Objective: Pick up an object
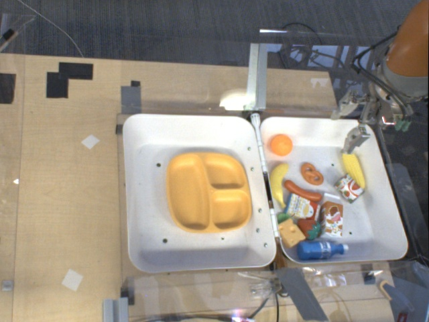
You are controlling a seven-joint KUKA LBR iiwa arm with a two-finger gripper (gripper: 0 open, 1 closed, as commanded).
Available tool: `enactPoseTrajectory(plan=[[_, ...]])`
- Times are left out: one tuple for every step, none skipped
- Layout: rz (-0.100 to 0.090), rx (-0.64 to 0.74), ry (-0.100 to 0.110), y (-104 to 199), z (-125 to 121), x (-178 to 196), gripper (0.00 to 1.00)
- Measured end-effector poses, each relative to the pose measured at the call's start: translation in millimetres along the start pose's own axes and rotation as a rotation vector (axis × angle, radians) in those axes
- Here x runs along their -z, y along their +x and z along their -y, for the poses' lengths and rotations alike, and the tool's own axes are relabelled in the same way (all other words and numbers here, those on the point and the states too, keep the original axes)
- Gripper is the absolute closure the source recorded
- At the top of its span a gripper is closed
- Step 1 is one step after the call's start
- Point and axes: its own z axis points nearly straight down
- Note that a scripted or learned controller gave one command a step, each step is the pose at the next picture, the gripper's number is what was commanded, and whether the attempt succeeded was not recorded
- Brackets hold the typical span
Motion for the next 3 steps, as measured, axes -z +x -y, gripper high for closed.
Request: enactPoseTrajectory(plan=[[-0.015,-0.208,0.000,2.4,-4.8,-101.2,0.00],[-0.009,-0.534,0.000,13.5,10.1,-113.1,0.00],[-0.001,-0.841,-0.001,47.1,-33.7,-111.8,0.00]])
